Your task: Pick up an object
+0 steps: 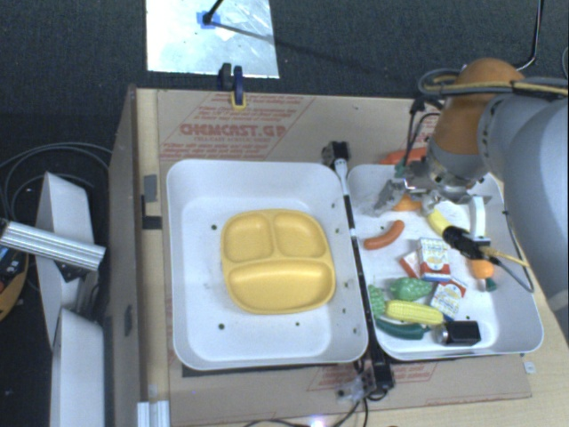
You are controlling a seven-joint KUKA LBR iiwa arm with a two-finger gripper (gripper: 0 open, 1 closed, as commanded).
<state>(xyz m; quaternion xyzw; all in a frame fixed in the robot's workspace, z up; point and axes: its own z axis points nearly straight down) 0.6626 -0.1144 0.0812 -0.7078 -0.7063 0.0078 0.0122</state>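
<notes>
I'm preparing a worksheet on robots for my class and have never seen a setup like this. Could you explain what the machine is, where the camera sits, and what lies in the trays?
This is one photo from a fixed camera above a bench, looking down at a slant. The grey robot arm with an orange band reaches in from the right; its end effector hangs low over the right shallow white bin. That bin holds toy food: a red-orange sausage, a yellow corn cob, small printed cartons and more. The left shallow white bin holds a yellow divided plastic plate. I cannot tell whether anything is gripped.
</notes>
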